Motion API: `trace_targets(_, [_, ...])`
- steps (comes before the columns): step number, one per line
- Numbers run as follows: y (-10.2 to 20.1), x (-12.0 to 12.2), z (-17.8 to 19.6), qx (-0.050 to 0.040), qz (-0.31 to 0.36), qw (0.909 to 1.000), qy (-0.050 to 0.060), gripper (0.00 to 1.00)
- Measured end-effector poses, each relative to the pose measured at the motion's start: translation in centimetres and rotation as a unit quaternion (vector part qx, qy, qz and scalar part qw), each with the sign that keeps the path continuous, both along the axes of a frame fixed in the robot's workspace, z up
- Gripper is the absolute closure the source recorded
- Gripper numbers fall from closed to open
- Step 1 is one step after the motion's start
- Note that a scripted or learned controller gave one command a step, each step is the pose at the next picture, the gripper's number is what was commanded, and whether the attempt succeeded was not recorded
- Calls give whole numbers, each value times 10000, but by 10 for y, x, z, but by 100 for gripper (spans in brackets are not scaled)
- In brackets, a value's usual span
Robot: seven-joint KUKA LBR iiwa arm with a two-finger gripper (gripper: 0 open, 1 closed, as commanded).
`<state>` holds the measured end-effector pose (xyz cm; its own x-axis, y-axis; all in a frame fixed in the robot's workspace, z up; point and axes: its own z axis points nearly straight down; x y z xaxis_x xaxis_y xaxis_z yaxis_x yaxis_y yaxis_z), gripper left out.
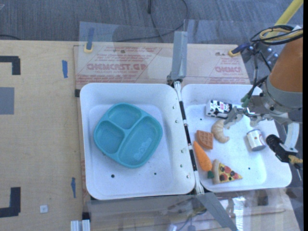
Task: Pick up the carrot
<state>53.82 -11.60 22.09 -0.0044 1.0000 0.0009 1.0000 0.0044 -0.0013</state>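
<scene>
The orange carrot (202, 156) lies along the left wall of the right bin (275, 177), tip pointing up toward a waffle piece. My gripper (243, 120) hovers over the upper middle of that bin, well to the right of and above the carrot, between a croissant and a silver can. Its fingers are spread open with nothing between them.
Near the carrot are a waffle piece (204, 139), a croissant (220, 130) and a pizza slice (225, 172). A black-and-white toy (219, 108) and a silver can (255, 140) sit further right. The left bin (91, 177) holds a teal divided plate (128, 134).
</scene>
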Motion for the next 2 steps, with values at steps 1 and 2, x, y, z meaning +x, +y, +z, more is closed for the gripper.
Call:
trace_targets(1, [18, -44, -127, -6, -129, 9999, -16, 0])
trace_targets(2, [16, -44, -117, -11, -151, 9999, -24, 100])
